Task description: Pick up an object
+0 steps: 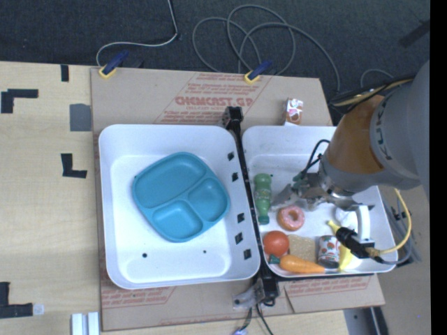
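White plastic forms 2 shallow bins set side by side. The left bin [112,187] holds a blue divided plate [181,195]. In the right bin [279,142] lie a green bottle [262,195], a pink donut [290,218], a tomato [276,243], a carrot [302,263] and a small can [327,250]. The gripper [302,192] hangs low just above the donut, beside the bottle; whether it is spread or pressed together cannot be told.

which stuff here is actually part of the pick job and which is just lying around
Belongs to the job: gripper, low in the right bin; green bottle, donut, tomato, carrot, can.

Lying about: blue divided plate in the left bin, small carton on the cardboard, cables.
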Tool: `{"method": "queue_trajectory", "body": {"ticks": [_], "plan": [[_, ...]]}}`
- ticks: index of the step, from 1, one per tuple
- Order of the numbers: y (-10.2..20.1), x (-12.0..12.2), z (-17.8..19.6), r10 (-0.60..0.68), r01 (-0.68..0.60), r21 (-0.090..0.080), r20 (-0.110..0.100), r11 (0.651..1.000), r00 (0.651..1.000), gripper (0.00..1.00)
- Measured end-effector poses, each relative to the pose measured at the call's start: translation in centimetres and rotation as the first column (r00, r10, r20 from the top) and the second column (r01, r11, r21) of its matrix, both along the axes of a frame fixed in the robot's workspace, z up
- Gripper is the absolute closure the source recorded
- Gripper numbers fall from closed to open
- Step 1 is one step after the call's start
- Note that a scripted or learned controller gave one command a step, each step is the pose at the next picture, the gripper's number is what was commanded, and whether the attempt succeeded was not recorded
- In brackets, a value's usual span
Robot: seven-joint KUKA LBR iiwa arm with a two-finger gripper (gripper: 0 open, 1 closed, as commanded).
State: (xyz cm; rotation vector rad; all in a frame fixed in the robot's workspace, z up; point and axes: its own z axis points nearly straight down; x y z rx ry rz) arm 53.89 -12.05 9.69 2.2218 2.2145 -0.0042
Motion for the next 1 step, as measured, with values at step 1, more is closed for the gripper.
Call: {"method": "queue_trajectory", "body": {"ticks": [1], "plan": [[1.44,-2.24,-0.84,-0.008,0.008,-0.015,0.017,1.0,1.0,0.0]]}}
